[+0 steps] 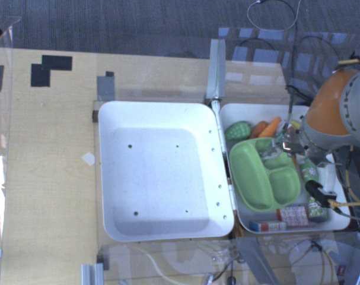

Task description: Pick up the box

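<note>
Whether the jaws are spread or closed cannot be told; the gripper [284,142] hangs low over the back right rim of the green divided tray [264,174] in the right bin [242,225]. The box [293,216], red and white, lies just in front of that tray. Judged from here, 1 clean lift needs the gripper moved forward past the tray, then centred over the box.

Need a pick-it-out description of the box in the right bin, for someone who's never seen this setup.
Start at the right-hand white bin, the one holding the green divided plastic tray. Look just below that tray, along the bin's near wall. The box lies flat there: small, rectangular, red and white with print, unlike the green tray above it and the thin tube-like item to its left.
</note>
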You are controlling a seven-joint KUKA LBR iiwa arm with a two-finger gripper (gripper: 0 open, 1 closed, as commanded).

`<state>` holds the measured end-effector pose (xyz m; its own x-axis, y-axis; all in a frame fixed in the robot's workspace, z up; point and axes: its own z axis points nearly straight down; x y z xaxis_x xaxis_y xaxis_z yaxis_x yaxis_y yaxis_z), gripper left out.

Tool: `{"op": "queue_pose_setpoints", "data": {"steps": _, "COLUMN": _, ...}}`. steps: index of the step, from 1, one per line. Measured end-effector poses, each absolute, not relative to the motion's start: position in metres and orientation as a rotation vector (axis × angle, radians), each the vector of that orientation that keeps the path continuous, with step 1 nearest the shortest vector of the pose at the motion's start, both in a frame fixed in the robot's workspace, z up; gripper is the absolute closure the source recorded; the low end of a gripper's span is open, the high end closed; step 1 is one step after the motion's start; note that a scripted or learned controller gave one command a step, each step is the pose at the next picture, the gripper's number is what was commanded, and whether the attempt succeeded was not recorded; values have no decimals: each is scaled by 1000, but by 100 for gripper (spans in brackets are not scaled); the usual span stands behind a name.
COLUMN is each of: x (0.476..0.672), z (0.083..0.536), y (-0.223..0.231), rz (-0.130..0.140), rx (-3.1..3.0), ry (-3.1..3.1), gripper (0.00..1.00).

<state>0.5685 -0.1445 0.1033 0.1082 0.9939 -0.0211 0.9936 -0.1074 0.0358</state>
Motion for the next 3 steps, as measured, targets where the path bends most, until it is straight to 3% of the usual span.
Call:
{"op": "queue_pose_setpoints", "data": {"steps": 1, "x": 621, "z": 101, "y": -111, "rz": 7, "rx": 2233, "ry": 2139, "gripper": 0}}
{"op": "queue_pose_setpoints", "data": {"steps": 2, "x": 624, "z": 117, "y": -114, "rz": 14, "rx": 2220, "ry": 2135, "gripper": 100}}
{"op": "queue_pose_setpoints", "data": {"steps": 3, "x": 659, "z": 171, "y": -58, "rz": 3, "rx": 2353, "ry": 2063, "gripper": 100}}
